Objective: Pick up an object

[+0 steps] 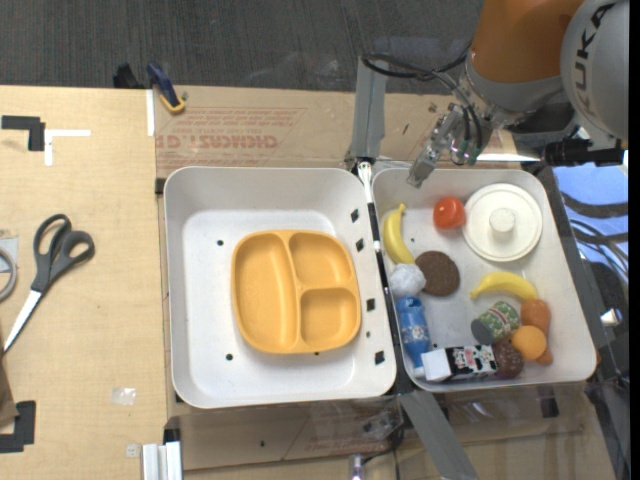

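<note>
My gripper (441,154) hangs over the far left corner of the right bin (572,298), above its rim, with nothing visibly in it. Below it in that bin lie a yellow banana (395,234), a red tomato (449,212) and a round white lid (503,222). Nearer the front are a brown cookie (437,273), a second banana (503,285), a crumpled white wad (406,280), a blue bottle (411,326), a green can (497,320), two orange fruits (531,342) and a black-and-white carton (460,362).
The left bin (190,298) holds a yellow divided plate (296,291). Scissors (50,258) lie on the wooden bench at far left. A blue clamp (165,88) sits at the back edge of the cardboard (250,133). The arm's orange band (520,18) looms at top right.
</note>
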Controlling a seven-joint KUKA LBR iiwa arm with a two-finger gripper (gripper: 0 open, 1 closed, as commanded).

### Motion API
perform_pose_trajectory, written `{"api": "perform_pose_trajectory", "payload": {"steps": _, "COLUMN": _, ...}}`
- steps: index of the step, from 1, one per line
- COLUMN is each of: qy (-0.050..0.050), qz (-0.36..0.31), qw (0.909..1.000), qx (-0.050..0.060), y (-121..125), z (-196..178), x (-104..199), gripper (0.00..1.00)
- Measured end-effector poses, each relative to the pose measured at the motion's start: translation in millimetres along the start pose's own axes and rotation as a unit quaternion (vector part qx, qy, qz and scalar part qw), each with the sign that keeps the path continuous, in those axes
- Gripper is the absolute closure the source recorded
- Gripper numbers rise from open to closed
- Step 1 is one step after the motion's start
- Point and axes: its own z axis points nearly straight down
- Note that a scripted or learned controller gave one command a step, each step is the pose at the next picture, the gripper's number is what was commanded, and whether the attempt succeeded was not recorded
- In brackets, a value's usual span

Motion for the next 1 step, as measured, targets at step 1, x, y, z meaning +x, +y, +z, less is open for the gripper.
{"api": "perform_pose_trajectory", "payload": {"steps": 1, "qy": -0.002, "qz": -0.002, "qw": 1.0000, "qx": 0.000, "y": 0.8, "z": -9.2, "x": -0.9, "gripper": 1.00}}
